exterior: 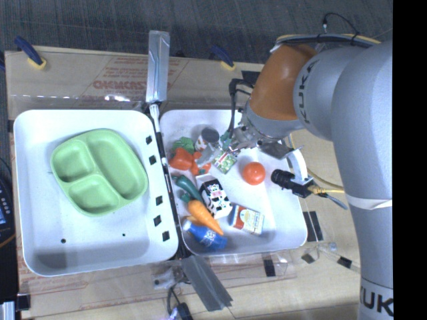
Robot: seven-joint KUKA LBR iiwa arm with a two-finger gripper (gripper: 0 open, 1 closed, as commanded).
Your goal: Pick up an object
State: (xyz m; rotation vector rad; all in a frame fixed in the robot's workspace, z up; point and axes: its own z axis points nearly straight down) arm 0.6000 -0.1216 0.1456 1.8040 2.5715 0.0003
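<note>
The right bin [288, 209] holds a jumble of small objects. Among them are an orange-red ball [253, 173], a carrot [203, 215], a blue packet [205, 237], a black-and-white cow-patterned block [215, 197], a small red and white carton [247, 220], a red pepper [181, 159], a dark green vegetable [188, 187] and a grey cup [209, 137]. My gripper [225, 154] hangs low over the upper middle of this bin. It is just right of the pepper and left of the ball, beside a small green-labelled item [226, 163].
A green divided plate [100, 170] lies in the left bin [40, 239]. A metal divider bar [157, 65] with black clips runs between the two bins. The grey arm with its orange band [283, 82] covers the right bin's upper right corner.
</note>
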